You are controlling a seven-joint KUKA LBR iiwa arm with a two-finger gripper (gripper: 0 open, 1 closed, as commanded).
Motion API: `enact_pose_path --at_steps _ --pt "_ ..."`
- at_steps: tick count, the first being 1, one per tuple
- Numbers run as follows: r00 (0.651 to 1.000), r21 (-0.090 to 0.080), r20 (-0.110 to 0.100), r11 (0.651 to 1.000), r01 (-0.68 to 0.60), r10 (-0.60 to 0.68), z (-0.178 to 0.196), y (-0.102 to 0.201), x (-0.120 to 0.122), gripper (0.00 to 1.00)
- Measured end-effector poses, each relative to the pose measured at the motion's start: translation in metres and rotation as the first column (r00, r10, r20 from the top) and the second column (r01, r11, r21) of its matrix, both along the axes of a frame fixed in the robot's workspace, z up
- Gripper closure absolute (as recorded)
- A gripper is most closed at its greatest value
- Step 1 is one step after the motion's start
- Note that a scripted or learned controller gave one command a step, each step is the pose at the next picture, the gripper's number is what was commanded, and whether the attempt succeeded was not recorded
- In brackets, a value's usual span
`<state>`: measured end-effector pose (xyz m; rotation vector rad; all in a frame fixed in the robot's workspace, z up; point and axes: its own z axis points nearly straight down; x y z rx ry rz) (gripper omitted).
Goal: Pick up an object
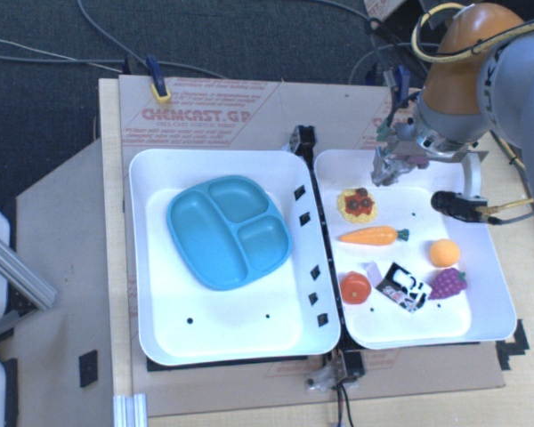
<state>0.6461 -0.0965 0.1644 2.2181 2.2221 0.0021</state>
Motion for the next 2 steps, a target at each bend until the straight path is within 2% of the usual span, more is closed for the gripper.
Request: enact_pose_path --at_steps 1,2 --pt "1.0 0.0 0.001 1.0 -0.001 0.001 0.053 0.007 0.01 1.0" --pt "1.0 0.001 -0.002 1.0 0.0 0.0 0.076 0.008 0.011 1.0"
